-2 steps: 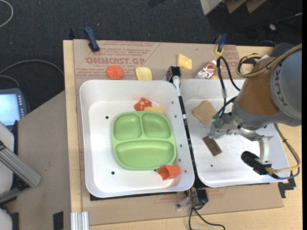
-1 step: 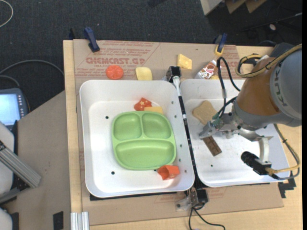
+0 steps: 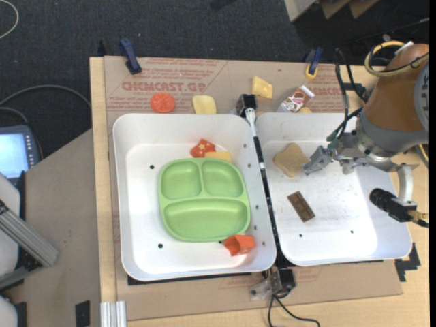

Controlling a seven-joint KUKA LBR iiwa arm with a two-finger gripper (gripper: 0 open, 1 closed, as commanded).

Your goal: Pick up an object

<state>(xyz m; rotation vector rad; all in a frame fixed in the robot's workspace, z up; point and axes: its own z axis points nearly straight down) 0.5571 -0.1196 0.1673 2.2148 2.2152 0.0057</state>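
The right bin holds a tan bread-like piece near its back left and a flat brown bar at its middle. My gripper hangs over the back of this bin, just right of the tan piece. Its fingers are spread open, with nothing between them, and the left fingertip sits close beside the tan piece. The brown bar lies apart, in front of the gripper and to its left.
The left bin holds a green divided plate, a red piece, a yellow piece and an orange piece. Behind the bins lie a red disc, yellow pieces and a small packet.
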